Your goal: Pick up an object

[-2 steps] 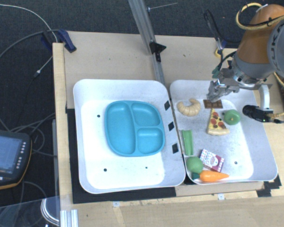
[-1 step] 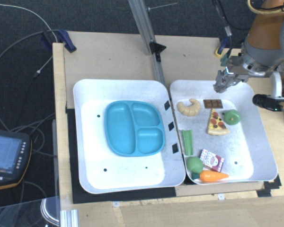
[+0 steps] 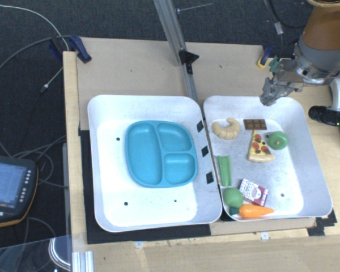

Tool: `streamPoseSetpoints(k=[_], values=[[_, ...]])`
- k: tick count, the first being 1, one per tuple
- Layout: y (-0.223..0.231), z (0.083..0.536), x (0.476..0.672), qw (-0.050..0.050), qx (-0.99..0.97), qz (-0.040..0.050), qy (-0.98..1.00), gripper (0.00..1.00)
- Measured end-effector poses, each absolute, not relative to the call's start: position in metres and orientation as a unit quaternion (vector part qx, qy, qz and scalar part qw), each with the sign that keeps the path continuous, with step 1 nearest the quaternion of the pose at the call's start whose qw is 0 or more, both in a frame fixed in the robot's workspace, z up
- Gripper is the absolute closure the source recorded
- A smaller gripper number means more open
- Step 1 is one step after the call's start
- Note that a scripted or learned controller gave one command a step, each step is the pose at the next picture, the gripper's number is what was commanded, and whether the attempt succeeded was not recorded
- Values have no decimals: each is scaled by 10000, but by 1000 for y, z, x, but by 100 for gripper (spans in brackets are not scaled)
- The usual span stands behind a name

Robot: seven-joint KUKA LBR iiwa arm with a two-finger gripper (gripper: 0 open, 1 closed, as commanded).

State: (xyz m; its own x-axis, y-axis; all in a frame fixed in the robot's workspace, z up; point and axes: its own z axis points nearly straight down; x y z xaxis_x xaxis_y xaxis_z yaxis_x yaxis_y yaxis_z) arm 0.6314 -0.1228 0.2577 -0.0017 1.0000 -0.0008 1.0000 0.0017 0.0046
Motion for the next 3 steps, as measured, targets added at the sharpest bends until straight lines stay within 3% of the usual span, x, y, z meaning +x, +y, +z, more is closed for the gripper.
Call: streamPoseSetpoints(k=[3], values=[[36,240,604,-23,7046,-1,7096,100]])
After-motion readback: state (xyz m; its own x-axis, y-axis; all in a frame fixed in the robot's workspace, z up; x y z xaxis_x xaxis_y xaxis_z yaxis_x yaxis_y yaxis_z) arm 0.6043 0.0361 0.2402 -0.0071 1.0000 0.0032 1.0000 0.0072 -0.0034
